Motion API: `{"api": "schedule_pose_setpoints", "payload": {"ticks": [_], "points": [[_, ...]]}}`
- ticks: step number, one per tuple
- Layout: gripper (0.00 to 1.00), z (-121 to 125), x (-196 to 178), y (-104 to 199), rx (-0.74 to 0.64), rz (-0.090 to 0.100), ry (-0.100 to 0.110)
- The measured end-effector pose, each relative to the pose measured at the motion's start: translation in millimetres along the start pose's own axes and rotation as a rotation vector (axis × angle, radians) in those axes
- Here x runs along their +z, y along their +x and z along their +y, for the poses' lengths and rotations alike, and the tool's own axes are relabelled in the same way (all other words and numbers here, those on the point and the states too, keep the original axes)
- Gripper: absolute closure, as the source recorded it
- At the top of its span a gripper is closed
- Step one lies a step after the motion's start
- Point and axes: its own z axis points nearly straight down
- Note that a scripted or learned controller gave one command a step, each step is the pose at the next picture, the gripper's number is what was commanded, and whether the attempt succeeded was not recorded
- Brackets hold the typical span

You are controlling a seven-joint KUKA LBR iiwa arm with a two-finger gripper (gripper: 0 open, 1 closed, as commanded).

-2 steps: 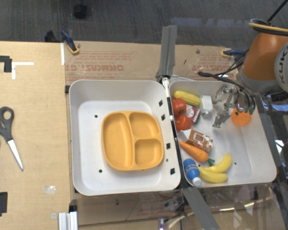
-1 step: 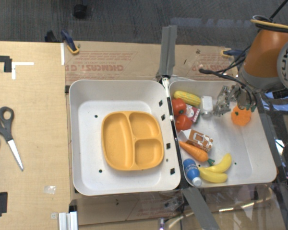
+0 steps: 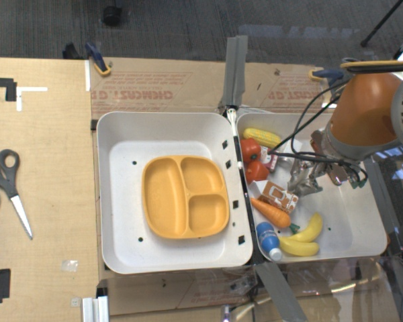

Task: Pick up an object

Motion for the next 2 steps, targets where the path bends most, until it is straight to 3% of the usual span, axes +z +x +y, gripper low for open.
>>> {"api": "schedule_pose_setpoints", "payload": {"ticks": [1,2], "points": [[1.0,-80.0,-107.0,12.6,-0.157,-0.003,0.002],[1.0,-29.0,-168.7,-2.5,0.088,-0.003,0.001]]}}
